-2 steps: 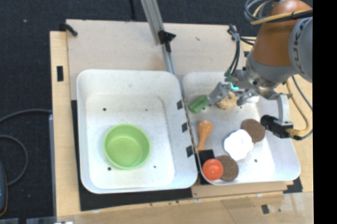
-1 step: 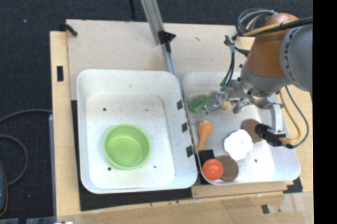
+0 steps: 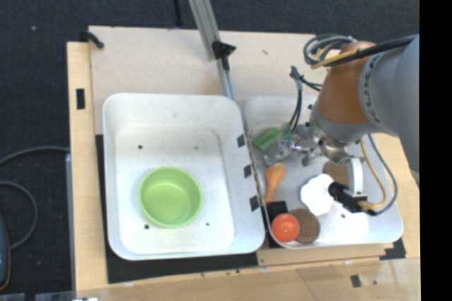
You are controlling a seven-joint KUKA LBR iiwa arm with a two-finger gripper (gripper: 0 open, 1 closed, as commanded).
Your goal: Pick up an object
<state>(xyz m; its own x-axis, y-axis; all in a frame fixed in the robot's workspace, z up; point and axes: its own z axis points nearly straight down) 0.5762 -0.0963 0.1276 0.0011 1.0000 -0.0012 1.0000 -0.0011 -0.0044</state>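
Two white bins side by side on the counter (image 3: 141, 66). Left bin (image 3: 120, 116) holds a green bowl (image 3: 169, 196), well apart from the arm. Right bin (image 3: 385, 225) carries the clutter: a green object (image 3: 267, 138) near the dividing wall, an orange piece (image 3: 274, 176) just below it, a red ball (image 3: 285, 226) touching a brown round item (image 3: 306, 225) at the near edge, and a white lump (image 3: 318, 195) beside them.

The arm (image 3: 353, 91) hangs low over the right bin, its wrist covering the tool (image 3: 311, 145). Cannot tell whether the tool is spread or closed; nothing visibly gripped. Likely candidates: the green object or orange piece, both close to the wrist.

Risks, as judged:
- Objects crowd the dividing wall; a descent there could strike the bin rim.
- Neighbours touch, so a close could nudge one away or catch two.
- The ball may roll off.
- Loose cables (image 3: 374, 186) trail near the white lump.
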